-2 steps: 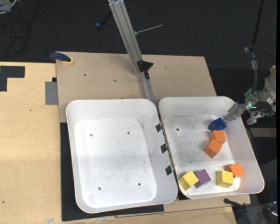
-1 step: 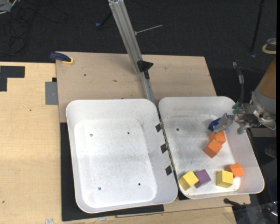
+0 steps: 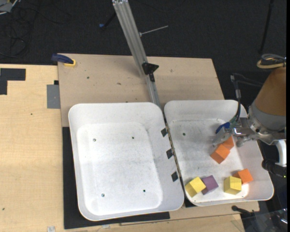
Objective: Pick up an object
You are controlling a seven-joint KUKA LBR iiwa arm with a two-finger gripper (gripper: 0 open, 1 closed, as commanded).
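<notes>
My gripper (image 3: 228, 138) hangs over the right side of the right bin (image 3: 193, 115), reaching in from the right edge. An orange block (image 3: 222, 152) sits tilted at its tips, with its upper end between the two fingers, so the gripper is shut on it. Along the bin's near edge lie a yellow block (image 3: 195, 185), a purple block (image 3: 210, 182) touching it, another yellow block (image 3: 233, 184) and a smaller orange block (image 3: 245, 176).
The left bin (image 3: 87, 124) lies beside the right one, joined by black clips along the shared rim. A slanted aluminium bar (image 3: 135, 47) rises behind the bins. The arm's orange band (image 3: 274, 95) stands at the right edge.
</notes>
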